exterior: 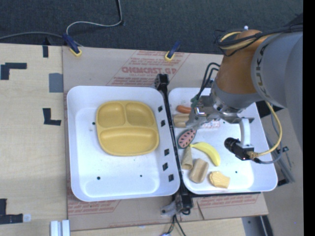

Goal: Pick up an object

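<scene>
The right bin (256, 181) holds several toy foods: a yellow banana (207, 152), a pink oval slice with dark seeds (186, 138), a tan bread piece (198, 170), a beige wedge (187, 158), a yellow chunk (219, 180) and an orange hot dog (182, 109) at the far left corner. My gripper (201, 115) hangs low over the bin's upper left part, just right of the hot dog and above the pink slice. The wrist hides its tips, so nothing can be seen between them.
The left bin (83, 181) carries a yellow divided plate (128, 128). A black divider with clips (167, 132) runs between the bins. The grey arm with its orange band (241, 68) covers the right bin's upper right part. Cables hang near its right edge.
</scene>
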Controlling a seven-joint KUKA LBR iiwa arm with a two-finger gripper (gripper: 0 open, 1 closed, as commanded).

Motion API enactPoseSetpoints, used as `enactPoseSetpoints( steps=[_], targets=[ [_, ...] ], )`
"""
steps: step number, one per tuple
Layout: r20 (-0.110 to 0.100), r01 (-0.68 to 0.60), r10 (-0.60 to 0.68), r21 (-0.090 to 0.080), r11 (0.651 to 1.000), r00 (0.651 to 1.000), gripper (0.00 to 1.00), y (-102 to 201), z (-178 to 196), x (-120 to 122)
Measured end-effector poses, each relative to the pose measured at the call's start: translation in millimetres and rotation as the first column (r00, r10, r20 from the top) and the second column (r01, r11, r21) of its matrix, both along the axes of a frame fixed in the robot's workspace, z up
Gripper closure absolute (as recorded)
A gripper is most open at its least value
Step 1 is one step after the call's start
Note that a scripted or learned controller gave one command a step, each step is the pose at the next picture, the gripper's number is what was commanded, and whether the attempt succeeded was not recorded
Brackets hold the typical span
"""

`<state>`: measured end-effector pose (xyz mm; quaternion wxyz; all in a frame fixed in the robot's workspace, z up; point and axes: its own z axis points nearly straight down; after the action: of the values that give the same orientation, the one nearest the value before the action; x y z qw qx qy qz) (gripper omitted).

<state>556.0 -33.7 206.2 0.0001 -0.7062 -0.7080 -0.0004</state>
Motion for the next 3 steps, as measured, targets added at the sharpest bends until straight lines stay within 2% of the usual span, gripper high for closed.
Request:
enactPoseSetpoints(
  steps=[1, 2, 3],
  targets=[
    [-0.001, 0.001, -0.001, 0.0, 1.0, 1.0, 0.0, -0.3, -0.6, -0.4],
    [-0.003, 0.003, -0.003, -0.002, 1.0, 1.0, 0.0, -79.9, -97.1, 51.5],
    [0.014, 0.0, 0.0, -0.006, 1.0, 1.0, 0.0, -61.5, -114.1, 104.6]
  ],
)
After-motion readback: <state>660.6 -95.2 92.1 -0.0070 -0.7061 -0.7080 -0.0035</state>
